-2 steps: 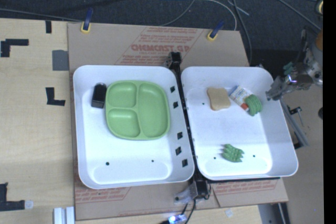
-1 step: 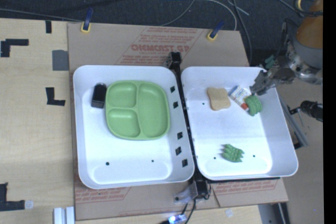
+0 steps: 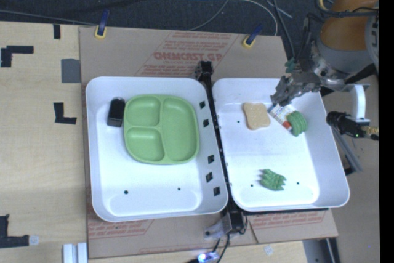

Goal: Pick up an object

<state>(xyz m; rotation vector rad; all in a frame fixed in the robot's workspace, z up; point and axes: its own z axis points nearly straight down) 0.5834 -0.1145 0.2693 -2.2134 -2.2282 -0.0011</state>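
Hand [image 3: 282, 100]: we cannot tell its state. We are hovering it over the right bin [image 3: 320, 194], just above a green toy [image 3: 297, 122] beside one tan slice [image 3: 256, 116]. We are judging the toy light, stiff, best pinched across. Two green toys are lying here, the other [image 3: 272, 179] nearer.

My arm reaches in from the right, orange band high at the upper right corner, grey wrist angled down and leftward. My end effector [image 3: 284, 97] hangs low, its dark fingertips pointing down-left.
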